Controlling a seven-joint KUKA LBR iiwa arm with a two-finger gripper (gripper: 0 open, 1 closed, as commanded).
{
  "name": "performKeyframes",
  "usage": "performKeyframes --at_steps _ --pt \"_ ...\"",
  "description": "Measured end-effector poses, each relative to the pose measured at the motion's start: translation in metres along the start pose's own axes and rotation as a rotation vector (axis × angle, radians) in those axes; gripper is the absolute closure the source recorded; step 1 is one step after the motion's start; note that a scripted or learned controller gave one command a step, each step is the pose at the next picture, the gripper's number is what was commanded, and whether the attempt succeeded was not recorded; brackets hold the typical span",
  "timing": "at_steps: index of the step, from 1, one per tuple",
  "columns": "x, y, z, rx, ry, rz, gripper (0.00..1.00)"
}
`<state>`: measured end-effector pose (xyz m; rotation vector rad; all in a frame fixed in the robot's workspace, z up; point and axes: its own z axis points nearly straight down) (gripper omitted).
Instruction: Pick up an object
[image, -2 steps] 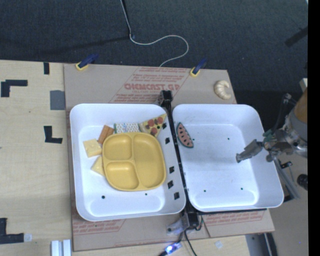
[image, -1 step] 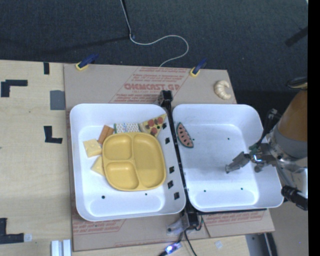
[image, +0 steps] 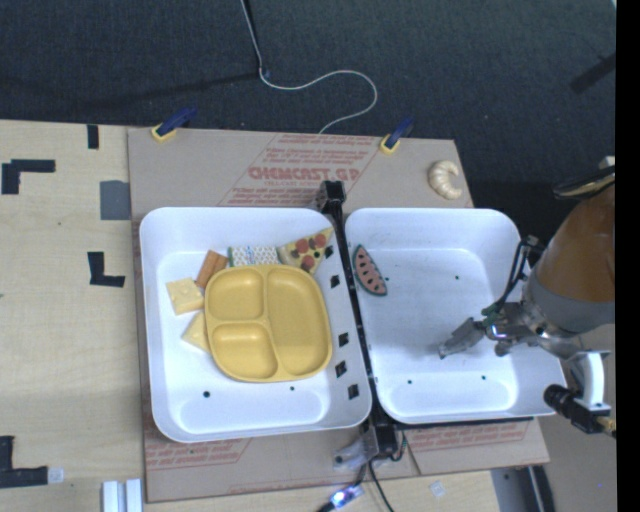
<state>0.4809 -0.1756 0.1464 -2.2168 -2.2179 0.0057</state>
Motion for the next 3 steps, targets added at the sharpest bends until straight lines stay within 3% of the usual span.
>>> performKeyframes --at_steps 1,2,3 --pt "0.005 0.002 0.063 -0.003 -0.001 -0.001 0.0" --pt "0.005 0.002 0.061 -0.007 -0.001 0.0 0.0" --pt "0.005 0.002 0.051 -0.007 -0.003 0.001 1.0"
